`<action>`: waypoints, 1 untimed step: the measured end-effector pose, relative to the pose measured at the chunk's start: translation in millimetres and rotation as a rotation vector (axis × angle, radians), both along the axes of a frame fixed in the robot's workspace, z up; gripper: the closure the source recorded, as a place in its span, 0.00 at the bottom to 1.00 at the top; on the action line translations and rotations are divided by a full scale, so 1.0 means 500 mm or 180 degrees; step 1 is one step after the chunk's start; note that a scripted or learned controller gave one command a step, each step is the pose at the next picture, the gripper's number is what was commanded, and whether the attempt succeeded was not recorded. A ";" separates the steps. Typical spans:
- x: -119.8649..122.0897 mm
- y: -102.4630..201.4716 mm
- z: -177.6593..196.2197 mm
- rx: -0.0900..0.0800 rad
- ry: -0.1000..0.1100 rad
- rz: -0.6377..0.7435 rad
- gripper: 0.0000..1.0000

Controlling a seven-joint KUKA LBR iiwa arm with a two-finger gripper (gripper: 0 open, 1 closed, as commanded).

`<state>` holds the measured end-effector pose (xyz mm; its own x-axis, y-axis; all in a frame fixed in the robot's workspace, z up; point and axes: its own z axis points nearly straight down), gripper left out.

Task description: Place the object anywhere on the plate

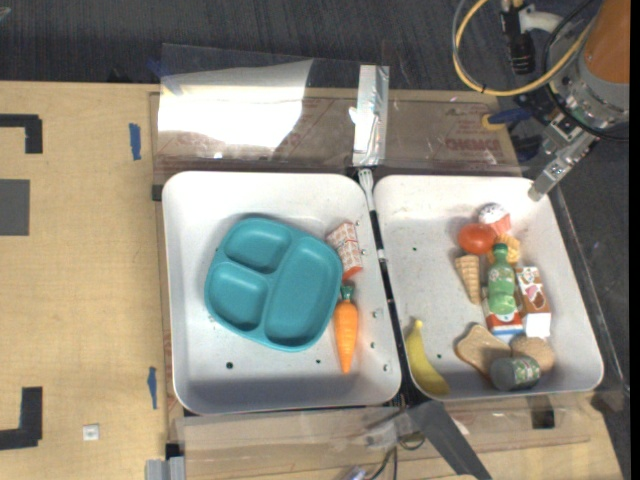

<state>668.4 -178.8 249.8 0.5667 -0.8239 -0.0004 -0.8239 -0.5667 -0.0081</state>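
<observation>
A: Status on the plate job?

B: Nothing placed yet, by the look of it. The teal plate (pixel 275 283) sits in the left bin (pixel 190 208) with all three compartments bare. A carrot (pixel 345 333) lies just off the plate's right rim, touching or nearly so, and a small red-and-white packet (pixel 345 248) sits at its upper right edge. Neither is on it.

A: Gripper?

B: The gripper (pixel 552 176) hangs well right of the plate, over the far top corner of the right bin (pixel 420 198). Can't tell if it's open or closed; nothing visible in it.

A: Which object is it meant to move?

B: Task doesn't say. Candidates right of the plate: banana (pixel 425 361), tomato (pixel 478 239), green bottle (pixel 500 283), plus a pile of others.

A: So what's left?

B: Likely everything: pick, carry left, release on plate.
</observation>
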 end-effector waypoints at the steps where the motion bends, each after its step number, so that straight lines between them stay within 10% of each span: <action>1: -0.118 -0.065 0.081 -0.0016 0.0004 0.0083 1.00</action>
